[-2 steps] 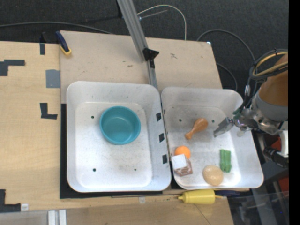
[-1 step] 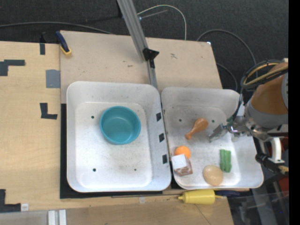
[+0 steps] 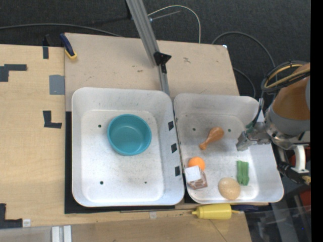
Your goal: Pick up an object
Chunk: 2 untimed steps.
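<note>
Taking the right bin (image 3: 262,105) as landmark and reading from the left: the left bin (image 3: 86,185) sits flush against its left wall on the counter (image 3: 30,150), and holds a teal bowl (image 3: 129,134) near its middle, upright with the open side up, well apart from anything graspable in the landmark bin. Inside the right bin, the candidates for picking sit loosely scattered, which probably suits a program that tries grasps at varied spots. Against the bin's left wall, toward its near corner, an orange ball (image 3: 197,162) touches a small white-and-brown block (image 3: 195,177) just below it. Nearer the bin's centre lies a drumstick-shaped toy (image 3: 212,137), tilted with its thick end up and to the right. Near the bin's front wall rests a pale egg-shaped object (image 3: 229,188); just right of it a green strip (image 3: 243,172) lies lengthwise. A yellow bottle (image 3: 214,212) lies on its side outside the bin, along the front rim. The claw (image 3: 248,139) hangs over the bin's right part, between the drumstick and the green strip and above both; nothing is seen between its fingers, and whether they are spread or closed cannot be told from this angle. Judged stage: approach, no object selected by contact yet.
</note>
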Each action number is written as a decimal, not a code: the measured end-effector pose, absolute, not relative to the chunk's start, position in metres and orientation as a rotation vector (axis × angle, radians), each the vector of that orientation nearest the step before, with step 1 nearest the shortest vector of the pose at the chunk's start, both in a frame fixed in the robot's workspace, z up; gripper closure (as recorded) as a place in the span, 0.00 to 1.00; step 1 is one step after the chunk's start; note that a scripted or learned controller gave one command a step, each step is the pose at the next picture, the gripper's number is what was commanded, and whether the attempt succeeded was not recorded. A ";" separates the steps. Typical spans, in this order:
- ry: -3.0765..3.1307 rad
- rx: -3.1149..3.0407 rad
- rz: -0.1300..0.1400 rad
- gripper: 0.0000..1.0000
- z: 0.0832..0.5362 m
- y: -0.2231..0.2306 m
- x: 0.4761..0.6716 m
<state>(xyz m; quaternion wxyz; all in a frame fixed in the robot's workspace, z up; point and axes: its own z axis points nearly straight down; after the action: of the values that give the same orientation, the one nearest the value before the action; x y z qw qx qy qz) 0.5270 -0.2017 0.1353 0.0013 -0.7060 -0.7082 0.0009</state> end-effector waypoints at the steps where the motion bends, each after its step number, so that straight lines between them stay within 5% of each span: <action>1: -2.226 -2.223 -0.003 1.00 0.198 -0.204 0.527; 2: -2.228 -2.223 -0.003 1.00 0.260 -0.201 0.534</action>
<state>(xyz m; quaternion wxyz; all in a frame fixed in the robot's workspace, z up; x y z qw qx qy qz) 0.5342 -0.2014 0.2597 -0.0028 -0.7062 -0.7080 -0.0011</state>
